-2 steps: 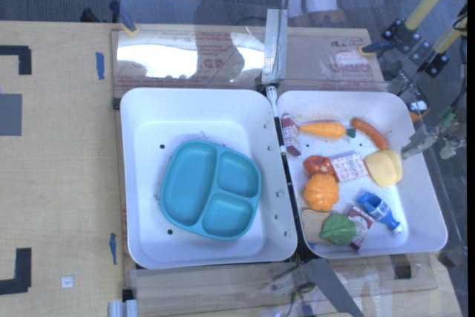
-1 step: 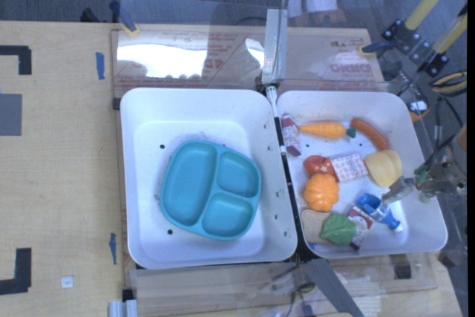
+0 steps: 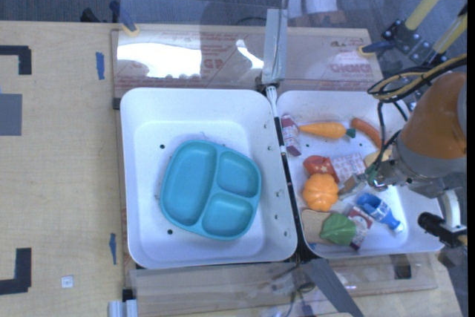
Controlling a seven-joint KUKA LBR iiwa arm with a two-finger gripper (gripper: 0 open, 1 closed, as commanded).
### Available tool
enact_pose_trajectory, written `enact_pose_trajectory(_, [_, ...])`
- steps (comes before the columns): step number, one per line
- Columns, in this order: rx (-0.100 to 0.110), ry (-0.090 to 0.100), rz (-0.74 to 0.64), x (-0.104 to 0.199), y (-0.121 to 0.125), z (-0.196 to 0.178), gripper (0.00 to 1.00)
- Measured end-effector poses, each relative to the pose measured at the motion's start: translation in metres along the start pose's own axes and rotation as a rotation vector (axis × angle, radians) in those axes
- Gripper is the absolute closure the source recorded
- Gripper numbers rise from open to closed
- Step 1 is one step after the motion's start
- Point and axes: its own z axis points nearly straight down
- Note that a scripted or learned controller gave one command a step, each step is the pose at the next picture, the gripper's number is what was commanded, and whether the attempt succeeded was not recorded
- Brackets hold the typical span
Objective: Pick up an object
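Observation:
The right bin (image 3: 415,241) holds several toy foods. An orange carrot (image 3: 323,130) lies at the back, with a red-orange sausage (image 3: 367,131) beside it. A red tomato-like piece (image 3: 317,164) sits above an orange pumpkin (image 3: 320,191). A green leafy piece (image 3: 338,228) lies at the front, next to a blue and white bottle (image 3: 378,210). A pale red-printed packet (image 3: 346,166) lies mid-bin. My gripper (image 3: 376,174) hangs low over the bin's middle, just right of the packet and above the bottle; the orange-banded arm (image 3: 438,130) covers the bin's right side.
The left bin (image 3: 148,122) holds a teal divided plate (image 3: 211,189). A metal divider (image 3: 273,56) and clear sheeting stand behind the bins. Black cables (image 3: 401,85) loop near the arm. Wooden benchtop (image 3: 52,159) stretches to the left.

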Motion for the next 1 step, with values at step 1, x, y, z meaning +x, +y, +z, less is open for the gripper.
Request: enact_pose_trajectory(1, [-0.003, -0.002, 0.068, -0.0182, 0.0583, 0.0008, 0.0])
